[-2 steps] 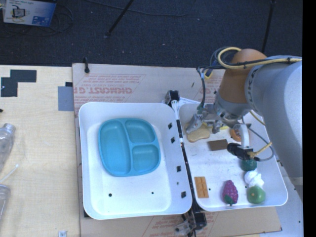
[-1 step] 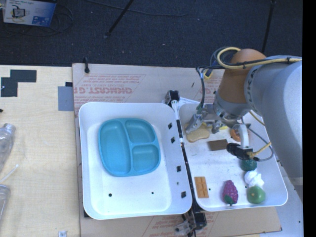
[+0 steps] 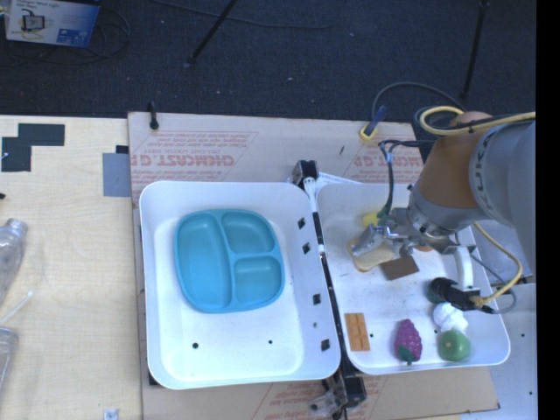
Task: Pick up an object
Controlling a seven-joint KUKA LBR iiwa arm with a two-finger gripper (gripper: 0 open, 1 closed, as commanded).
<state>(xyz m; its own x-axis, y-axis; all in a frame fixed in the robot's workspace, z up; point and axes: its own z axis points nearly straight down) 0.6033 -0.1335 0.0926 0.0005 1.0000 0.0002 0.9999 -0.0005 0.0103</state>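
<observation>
- While the grey arm point(image 3: 512, 169) reached in from the right, its gripper point(image 3: 385, 233) hung low over the upper half of the right bin point(image 3: 385, 300).
- Whether the jaws were spread or pressed together, I could not tell.
- A pale tan piece point(image 3: 369, 255), much like a slice of bread, lay just below the gripper, with a flat brown square point(image 3: 401, 268) close against its right end.
- Along the near side of that bin sat an orange rectangular block point(image 3: 356, 332), a purple bunch of grapes point(image 3: 407, 340) and a green fruit point(image 3: 454, 346), each apart from the next.
- The left bin point(image 3: 166, 322) held a blue divided plate point(image 3: 229, 261), lying flat.
- Both bins stood on a cardboard sheet point(image 3: 201, 151) on the tabletop point(image 3: 79, 322).
</observation>
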